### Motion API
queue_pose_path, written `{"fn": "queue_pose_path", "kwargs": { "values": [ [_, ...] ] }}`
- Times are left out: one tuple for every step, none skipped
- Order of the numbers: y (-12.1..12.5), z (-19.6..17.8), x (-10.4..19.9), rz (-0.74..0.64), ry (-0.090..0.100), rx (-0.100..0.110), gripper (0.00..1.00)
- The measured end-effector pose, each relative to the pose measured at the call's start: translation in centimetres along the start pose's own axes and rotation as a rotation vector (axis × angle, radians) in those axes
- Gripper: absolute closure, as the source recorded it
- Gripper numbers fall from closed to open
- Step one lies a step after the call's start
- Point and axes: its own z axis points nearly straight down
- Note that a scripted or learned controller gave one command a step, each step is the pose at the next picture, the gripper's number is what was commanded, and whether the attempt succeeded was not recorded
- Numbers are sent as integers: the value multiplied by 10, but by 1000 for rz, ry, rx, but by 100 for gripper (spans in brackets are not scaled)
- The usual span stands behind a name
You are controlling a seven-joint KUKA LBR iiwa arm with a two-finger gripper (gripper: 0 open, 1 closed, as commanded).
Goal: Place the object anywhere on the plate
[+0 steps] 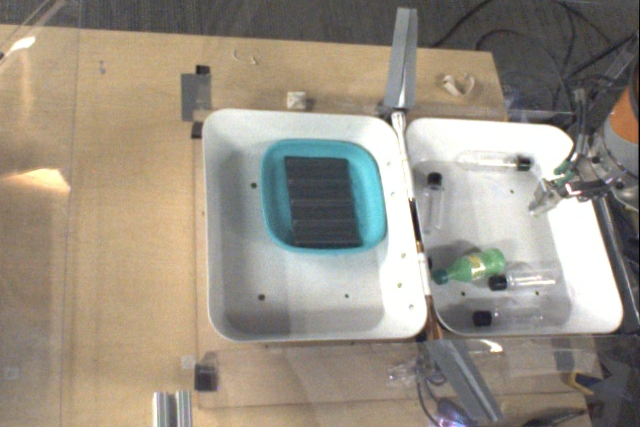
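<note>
A teal square plate (pixel 374 205) lies in the left bin (pixel 235 245), toward its back. A dark grey ridged slab (pixel 321 201) rests flat on the plate's middle. My gripper (pixel 553 189) hovers at the right side of the right bin (pixel 590 295), far from the plate, and I see nothing held in it. In the right bin lie a green bottle (pixel 471 267), a clear tube (pixel 490 159) near the back, a clear vial with a black cap (pixel 432 198) by the left wall, and another capped vial (pixel 522 282) beside the bottle.
A small black cap (pixel 482 318) sits near the right bin's front wall. A grey post (pixel 403 60) stands behind the seam between the bins. Cables trail at the back right. Bare white floor shows in the front half of the left bin.
</note>
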Motion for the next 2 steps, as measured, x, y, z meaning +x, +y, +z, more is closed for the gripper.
{"fn": "queue_pose_path", "kwargs": {
  "values": [
    [-33,32,47,-135,2,4,100],
    [-35,13,106,-117,3,4,100]
  ]
}}
